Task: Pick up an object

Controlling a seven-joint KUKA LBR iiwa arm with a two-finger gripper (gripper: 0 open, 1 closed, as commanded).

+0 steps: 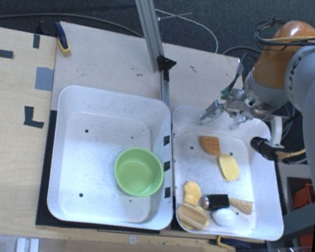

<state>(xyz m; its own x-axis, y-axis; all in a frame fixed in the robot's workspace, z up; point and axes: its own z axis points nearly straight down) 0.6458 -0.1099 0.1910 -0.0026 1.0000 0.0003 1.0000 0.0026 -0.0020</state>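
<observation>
The gripper (224, 116) is seen above the far rim of the right bin (267, 166), its 2 fingers spread apart with nothing between them. It hangs from the grey arm (309, 67), which enters from the right with its orange band (280, 49) uppermost.

Several objects are found in the right bin — a tan wedge (210, 144) near the far end, just below the gripper, and a yellow oval piece (229, 168) beside it toward the near side. At the near end a cluster is gathered: a yellow ridged piece (192, 193), a bread-like roll (193, 216), a black object (215, 201), a white rounded object (225, 217) and a tan cone-like piece (242, 206).

In the left bin (69, 140) 1 green bowl (138, 172) is seated upright, near the right wall.
</observation>
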